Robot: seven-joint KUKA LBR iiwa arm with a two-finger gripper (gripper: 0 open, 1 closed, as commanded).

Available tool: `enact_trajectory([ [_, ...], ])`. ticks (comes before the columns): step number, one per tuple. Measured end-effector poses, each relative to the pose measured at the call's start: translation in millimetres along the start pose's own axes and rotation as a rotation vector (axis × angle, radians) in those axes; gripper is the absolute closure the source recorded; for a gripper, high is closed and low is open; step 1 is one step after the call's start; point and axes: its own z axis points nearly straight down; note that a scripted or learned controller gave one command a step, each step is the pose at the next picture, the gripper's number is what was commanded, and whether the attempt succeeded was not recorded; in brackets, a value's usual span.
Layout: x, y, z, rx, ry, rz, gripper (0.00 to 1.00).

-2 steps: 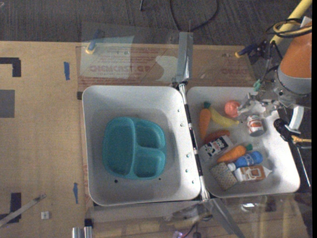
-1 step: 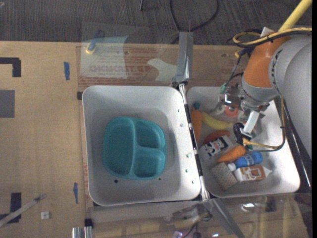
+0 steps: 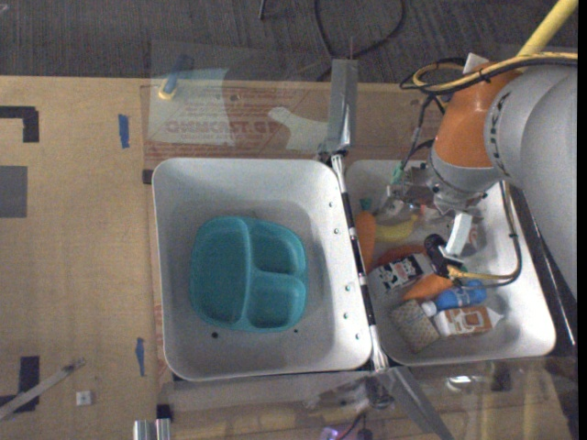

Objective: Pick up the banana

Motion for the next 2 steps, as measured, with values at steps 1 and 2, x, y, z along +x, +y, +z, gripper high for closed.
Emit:
enact_trajectory([
  [1,-21,-19,0,-0.001,0.002,-0.042,0.0],
  [2,-89,-40,0,-0.002,0.004,-0.412,0.0],
])
